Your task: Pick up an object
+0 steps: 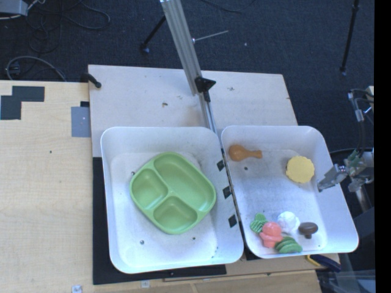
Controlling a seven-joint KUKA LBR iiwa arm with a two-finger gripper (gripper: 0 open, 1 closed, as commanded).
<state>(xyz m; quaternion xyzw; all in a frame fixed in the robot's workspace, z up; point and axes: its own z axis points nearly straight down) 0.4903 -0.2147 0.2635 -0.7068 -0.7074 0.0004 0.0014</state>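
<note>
The right bin [269,188] holds several small toys. An orange drumstick-shaped piece [244,154] lies near its back left, and a yellow round piece [300,169] sits at the back right. By the front edge a white piece [288,219], a brown mushroom-like piece [308,229], a red piece [271,232] and green leafy pieces [288,246] lie clustered together. My gripper [335,178] hangs at the bin's right rim, just right of the yellow piece, and I see no object in it.
The left bin [119,224] carries a green divided plate [173,192]. A slanted metal rail [186,47] runs from the back down to the seam between the bins. Black clips [226,191] sit along that seam.
</note>
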